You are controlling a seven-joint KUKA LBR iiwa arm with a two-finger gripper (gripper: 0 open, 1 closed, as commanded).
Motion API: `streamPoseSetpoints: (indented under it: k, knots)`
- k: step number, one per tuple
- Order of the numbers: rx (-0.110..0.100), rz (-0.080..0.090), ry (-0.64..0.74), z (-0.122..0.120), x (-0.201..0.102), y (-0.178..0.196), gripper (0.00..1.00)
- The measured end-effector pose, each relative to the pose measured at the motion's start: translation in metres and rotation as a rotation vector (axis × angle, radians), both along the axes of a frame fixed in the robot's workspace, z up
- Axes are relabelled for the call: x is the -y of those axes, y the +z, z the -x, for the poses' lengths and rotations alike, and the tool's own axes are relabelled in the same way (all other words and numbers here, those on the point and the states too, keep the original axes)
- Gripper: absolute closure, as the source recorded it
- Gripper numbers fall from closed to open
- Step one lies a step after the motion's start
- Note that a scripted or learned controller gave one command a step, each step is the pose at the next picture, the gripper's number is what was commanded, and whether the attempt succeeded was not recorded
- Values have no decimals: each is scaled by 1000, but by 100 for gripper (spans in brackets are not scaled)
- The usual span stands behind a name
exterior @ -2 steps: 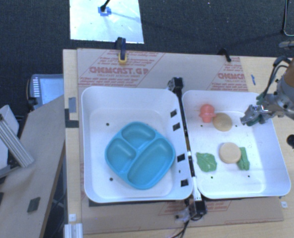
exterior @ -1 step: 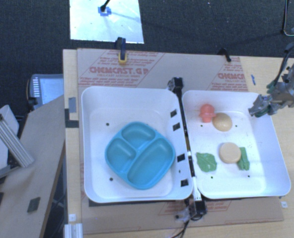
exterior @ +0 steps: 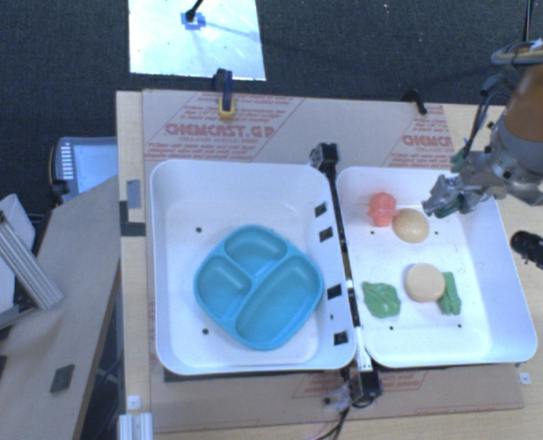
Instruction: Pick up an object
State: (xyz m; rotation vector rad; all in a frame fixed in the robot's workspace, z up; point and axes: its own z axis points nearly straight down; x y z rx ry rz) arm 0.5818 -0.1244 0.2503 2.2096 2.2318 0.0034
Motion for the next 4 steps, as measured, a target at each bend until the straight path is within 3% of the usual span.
streamPoseSetpoints:
  k: [1,4]
  knots:
    - [0,-1,0,1,-55,6,100]
    - [-1,0,-3,12,-205,-30,100]
